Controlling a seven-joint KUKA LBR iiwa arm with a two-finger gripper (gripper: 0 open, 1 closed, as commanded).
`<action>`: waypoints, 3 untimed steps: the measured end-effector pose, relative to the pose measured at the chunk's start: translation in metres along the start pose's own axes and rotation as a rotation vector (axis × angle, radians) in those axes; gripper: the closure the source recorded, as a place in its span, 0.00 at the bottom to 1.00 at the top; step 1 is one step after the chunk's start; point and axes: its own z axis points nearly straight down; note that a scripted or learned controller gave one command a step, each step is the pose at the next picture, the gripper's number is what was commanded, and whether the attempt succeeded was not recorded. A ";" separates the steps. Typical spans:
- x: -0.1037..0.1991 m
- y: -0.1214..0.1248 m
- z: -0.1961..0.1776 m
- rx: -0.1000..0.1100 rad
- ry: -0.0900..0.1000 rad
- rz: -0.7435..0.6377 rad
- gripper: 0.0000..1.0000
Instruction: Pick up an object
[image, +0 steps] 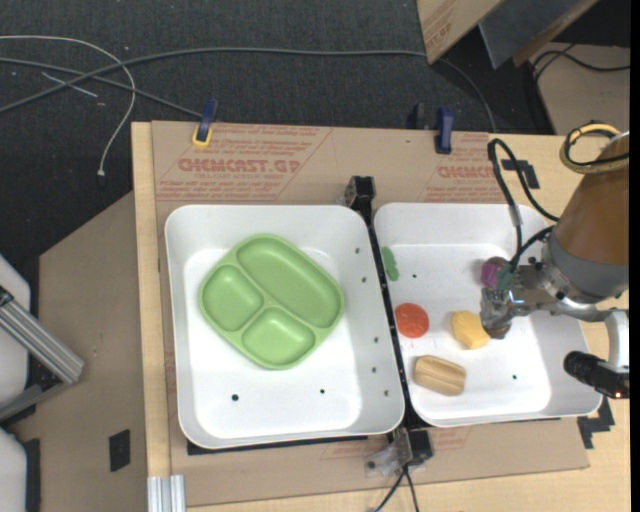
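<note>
On the worktop (300, 150), the claw (496, 322), grip state indiscernible, touched the yellow piece (468, 329); it risked nudging it aside.

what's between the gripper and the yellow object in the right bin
Nothing visible. The gripper is low in the right bin, right beside the yellow object on its right. The purple object sits behind, and the red one on the far side.

Red lettering is printed on the brown cardboard sheet (300, 160) laid over the bench: "CHEMCAST GP" can be made out behind the left bin, and a similar, partly hidden print is seen behind the right bin.
</note>
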 end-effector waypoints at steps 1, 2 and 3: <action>0.000 0.001 -0.001 -0.002 0.000 0.000 0.00; 0.008 -0.005 0.053 -0.001 0.000 0.000 0.00; 0.009 -0.006 0.106 0.003 0.001 0.001 0.00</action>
